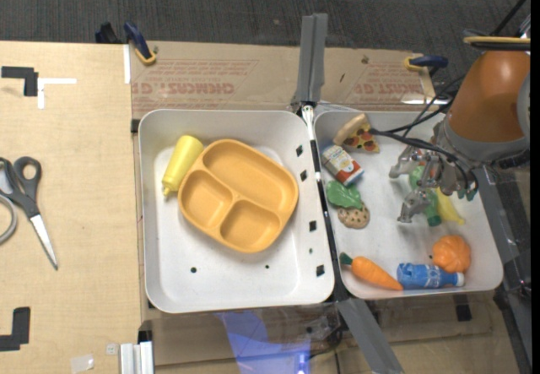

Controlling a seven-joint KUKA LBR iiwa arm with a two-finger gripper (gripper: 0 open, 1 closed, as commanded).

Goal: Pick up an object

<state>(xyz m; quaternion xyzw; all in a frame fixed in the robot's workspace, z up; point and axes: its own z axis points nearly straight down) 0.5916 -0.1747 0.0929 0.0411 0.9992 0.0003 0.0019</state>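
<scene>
— White bins, two of them. Which one are you over?

— My arm reaches into the right bin. My gripper hangs low near its right side, metal fingers pointing down at the floor of the bin.

— Holding anything?

— I can't tell. A yellow-green piece, maybe a banana, sits right beside the fingers, touching or nearly so, but I see nothing clearly between them, and how wide they stand is hidden.

— What else is near you?

— An orange just below, a blue bottle lying flat by the near wall, a carrot to its left. Along the left wall: pizza slice, a small red-and-white carton, a green leaf, a cookie.

— And the left bin?

— An orange divided tray, with a yellow bottle touching its left edge. Scissors lie on the bench, well apart.
</scene>
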